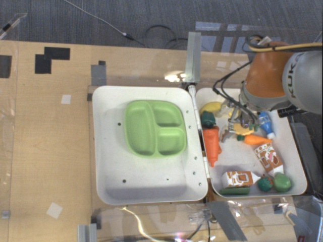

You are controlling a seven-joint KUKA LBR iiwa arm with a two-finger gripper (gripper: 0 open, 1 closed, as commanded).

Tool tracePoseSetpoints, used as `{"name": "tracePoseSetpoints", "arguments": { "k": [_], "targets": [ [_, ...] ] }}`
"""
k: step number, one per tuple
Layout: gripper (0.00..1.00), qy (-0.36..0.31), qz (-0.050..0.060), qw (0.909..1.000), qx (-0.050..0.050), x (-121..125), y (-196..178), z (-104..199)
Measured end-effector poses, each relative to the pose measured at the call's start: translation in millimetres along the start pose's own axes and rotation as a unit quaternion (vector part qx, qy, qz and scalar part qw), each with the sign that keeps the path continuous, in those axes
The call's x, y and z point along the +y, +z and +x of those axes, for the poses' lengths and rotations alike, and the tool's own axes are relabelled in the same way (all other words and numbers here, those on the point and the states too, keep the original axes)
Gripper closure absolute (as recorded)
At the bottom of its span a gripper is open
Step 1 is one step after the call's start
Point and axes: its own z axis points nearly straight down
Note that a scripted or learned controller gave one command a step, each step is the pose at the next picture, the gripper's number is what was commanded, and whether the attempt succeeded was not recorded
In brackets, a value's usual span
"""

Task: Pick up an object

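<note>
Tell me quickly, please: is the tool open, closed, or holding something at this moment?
Tool: cannot be told; it is low in the right shallow white bin, above a small yellow toy.

Green divided plate in left bin, toys in right bin

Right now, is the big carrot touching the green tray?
Apart. The camera view shows the carrot lying in the right bin, while the green tray sits in the left bin, with both bins' rims between them.

Green divided plate in left bin; black cable on floor.
</note>
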Motion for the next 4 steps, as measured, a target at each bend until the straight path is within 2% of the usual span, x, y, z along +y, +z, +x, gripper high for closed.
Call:
{"name": "tracePoseSetpoints", "arguments": {
  "k": [1,2,3,4],
  "targets": [
    [0.00,0.072,0.000,0.9974,-0.001,-1,-1,27],
    [0.00,0.083,0.000,0.9966,-0.001,-9,-1,33],
    [0.00,0.007,0.001,1.0000,-0.001,-70,0,-7],
    [0.00,0.020,-0.001,0.9998,0.000,-4,0,2]
  ]
}}
